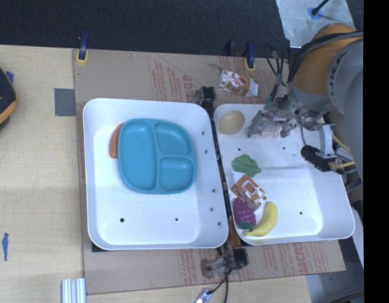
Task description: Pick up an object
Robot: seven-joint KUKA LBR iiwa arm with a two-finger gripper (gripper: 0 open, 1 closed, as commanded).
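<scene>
The right bin [307, 194] holds a tan round bun [231, 122] in its far left corner. Along its left side lie a green leaf [246, 165], a brown waffle piece [249, 190], purple grapes [244, 212] and a yellow banana [265, 220]. My gripper [272, 129] hangs low over the far edge of this bin, just right of the bun, and stands open with nothing between its fingers. The left bin [150, 226] carries a blue divided plate [157, 155] with an orange sausage-like item [113, 142] poking out from under its left edge.
A crumpled snack packet [235, 83] lies on the cardboard behind the bins. The arm's grey body with its orange band [326, 55] looms over the right bin's far right corner. A yellow and black device [0, 100] sits at the bench's left edge.
</scene>
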